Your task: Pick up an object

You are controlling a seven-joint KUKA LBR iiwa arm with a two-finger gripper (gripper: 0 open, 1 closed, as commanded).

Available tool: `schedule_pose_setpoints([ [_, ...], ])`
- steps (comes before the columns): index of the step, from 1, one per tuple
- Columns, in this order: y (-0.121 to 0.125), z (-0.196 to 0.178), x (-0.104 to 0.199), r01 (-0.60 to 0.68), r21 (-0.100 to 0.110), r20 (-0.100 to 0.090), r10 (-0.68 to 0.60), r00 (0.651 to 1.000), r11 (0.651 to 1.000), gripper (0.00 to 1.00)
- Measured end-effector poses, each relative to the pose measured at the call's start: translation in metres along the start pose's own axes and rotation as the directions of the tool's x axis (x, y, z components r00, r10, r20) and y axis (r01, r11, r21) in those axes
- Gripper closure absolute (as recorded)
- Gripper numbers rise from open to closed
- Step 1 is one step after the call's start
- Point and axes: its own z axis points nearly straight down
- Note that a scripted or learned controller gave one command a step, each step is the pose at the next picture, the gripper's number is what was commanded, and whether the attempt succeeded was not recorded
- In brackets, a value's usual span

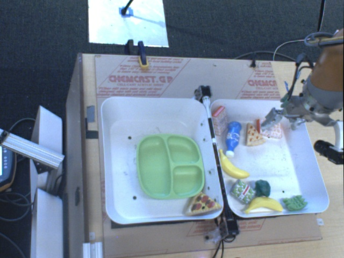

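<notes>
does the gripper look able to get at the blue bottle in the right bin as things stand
Probably yes. The blue bottle lies uncovered in the right bin, with the gripper close by; only a pizza slice sits between them.

An orange band is seen above a grey wrist on the arm (pixel 326 85); thin dark cables are looped beside it.

Dark speckled carpet (pixel 43 47) covers the floor around the worktop (pixel 161 71), whose top is brown cardboard printed with red lettering. A pale reflective sheet (pixel 129 20) lies on the carpet beyond it. Cables (pixel 16 198) trail at left.
</notes>
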Motion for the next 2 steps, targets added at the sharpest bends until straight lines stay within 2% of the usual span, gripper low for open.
schedule_pose_setpoints([
  [1, 0.044, 0.073, 0.064, 0.001, 0.001, -0.001, -0.001, 1.0, 1.0, 0.0],
  [2, 0.046, 0.061, 0.063, 0.003, -0.003, 0.0, -0.003, 1.0, 1.0, 1.0],
])
